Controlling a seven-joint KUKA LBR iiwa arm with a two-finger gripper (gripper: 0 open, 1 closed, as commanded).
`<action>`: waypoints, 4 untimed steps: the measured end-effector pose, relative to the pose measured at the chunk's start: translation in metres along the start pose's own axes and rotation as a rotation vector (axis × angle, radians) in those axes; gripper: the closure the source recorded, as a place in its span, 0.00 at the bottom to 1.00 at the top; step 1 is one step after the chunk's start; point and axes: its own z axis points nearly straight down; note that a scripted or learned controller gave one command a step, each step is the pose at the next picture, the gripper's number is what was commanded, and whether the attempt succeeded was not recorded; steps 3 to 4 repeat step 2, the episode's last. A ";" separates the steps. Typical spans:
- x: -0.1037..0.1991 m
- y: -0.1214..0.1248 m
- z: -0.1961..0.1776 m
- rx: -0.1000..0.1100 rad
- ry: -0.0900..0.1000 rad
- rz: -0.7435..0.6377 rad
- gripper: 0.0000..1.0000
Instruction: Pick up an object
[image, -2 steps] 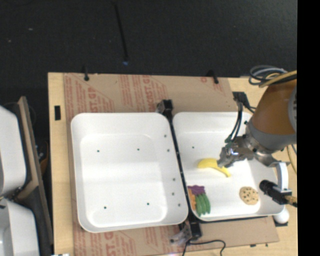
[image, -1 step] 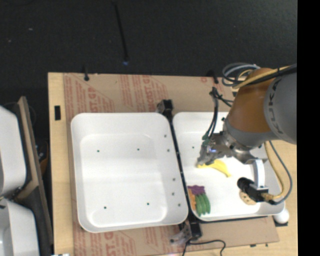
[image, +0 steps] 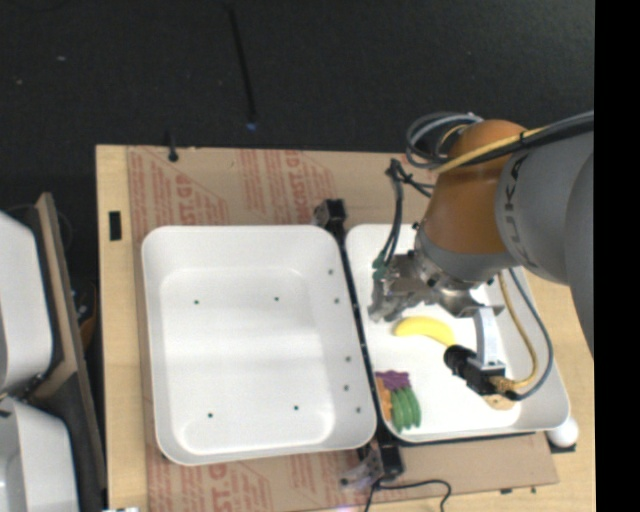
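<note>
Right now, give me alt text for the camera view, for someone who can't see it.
The grey and orange arm reaches down over the right bin, its tip just left of a banana. A small purple and green object lies near that bin's front edge.

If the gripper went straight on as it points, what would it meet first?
Likely the right bin's bare floor near its left wall. The banana lies just beside the gripper; depth is unclear, so a graze is possible.

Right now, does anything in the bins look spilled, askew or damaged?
Nothing stands out. The banana, purple piece and green piece all lie inside the right bin, which sits straight beside the left bin.
</note>
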 end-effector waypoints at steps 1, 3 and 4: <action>0.052 0.011 -0.015 0.000 0.000 0.000 1.00; 0.103 0.017 -0.006 0.003 0.000 0.000 1.00; 0.103 0.017 -0.006 0.003 0.000 0.000 1.00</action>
